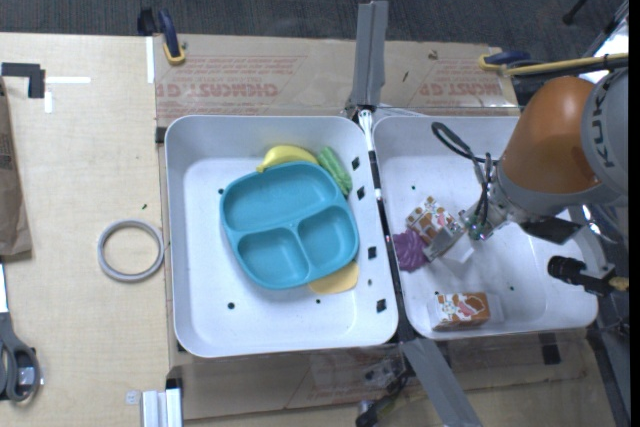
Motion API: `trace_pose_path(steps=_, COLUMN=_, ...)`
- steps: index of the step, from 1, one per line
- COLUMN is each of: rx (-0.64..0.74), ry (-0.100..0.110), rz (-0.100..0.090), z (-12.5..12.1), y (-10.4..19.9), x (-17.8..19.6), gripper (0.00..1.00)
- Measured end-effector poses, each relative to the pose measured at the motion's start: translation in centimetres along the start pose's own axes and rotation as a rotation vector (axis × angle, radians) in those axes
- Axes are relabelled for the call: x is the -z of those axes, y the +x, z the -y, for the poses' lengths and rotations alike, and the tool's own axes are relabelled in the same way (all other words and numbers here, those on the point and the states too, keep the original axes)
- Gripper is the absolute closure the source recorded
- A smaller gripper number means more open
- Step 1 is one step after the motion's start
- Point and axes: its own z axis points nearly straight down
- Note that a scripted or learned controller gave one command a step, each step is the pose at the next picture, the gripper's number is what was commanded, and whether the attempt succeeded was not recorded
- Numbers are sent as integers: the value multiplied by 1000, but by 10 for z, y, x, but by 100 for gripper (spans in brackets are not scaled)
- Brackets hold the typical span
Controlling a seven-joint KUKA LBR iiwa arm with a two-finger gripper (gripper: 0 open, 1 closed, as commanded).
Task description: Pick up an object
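My gripper [447, 241] is low in the right bin [520, 310], reaching in from the right under the orange band of the arm [548, 140]. Its tip sits against a small patterned packet [428, 217] and just right of a purple object [407, 251]. A brown and orange packet [463, 308] lies near the bin's front wall, apart from the gripper. I see nothing clearly held.
The left bin [200, 305] holds a blue divided plate [290, 225], with a yellow piece [288, 155] and a green piece [338, 170] behind it and another yellow piece [338, 281] at its front. A grey ring [130, 249] lies on the bench to the left.
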Motion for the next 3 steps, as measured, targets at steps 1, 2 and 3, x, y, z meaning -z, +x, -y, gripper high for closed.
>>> trace_pose_path(steps=1, rx=-5, ry=0, rz=-1, z=1, y=-1, x=8, gripper=100)
trace_pose_path(steps=2, rx=21, ry=1, rz=2, z=-65, y=44, x=141, gripper=100)
trace_pose_path(steps=3, rx=42, ry=1, rz=2, z=-72, y=41, x=143, gripper=100)
